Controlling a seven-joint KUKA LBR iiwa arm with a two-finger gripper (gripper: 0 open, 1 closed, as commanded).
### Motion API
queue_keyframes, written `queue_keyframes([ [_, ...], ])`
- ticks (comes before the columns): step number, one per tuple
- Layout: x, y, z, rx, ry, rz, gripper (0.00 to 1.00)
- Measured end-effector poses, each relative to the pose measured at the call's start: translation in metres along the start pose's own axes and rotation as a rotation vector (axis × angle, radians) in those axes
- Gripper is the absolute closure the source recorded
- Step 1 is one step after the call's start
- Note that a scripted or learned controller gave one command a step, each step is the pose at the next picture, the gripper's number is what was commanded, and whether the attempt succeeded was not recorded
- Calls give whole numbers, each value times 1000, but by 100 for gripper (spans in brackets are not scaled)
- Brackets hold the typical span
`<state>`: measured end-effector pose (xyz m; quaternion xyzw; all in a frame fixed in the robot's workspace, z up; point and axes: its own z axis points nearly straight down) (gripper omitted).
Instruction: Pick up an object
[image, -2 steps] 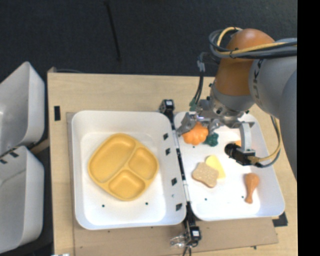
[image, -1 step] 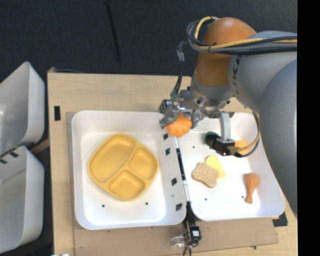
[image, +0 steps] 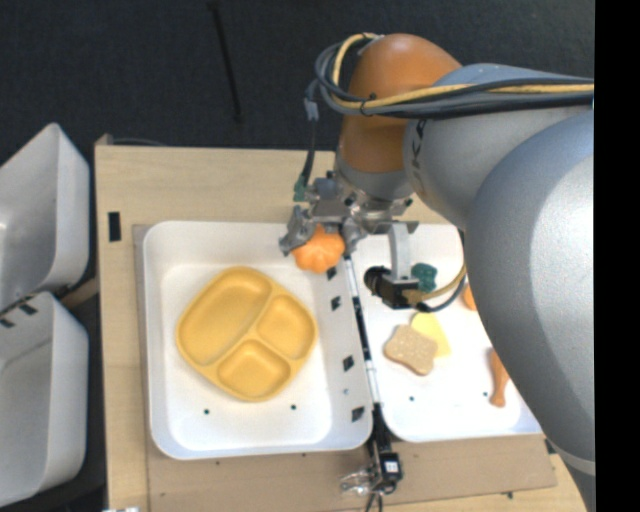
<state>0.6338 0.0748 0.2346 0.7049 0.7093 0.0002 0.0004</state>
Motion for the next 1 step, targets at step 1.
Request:
queue_keyframes([
  [1,-3,0,-1,1,-1,3,0],
])
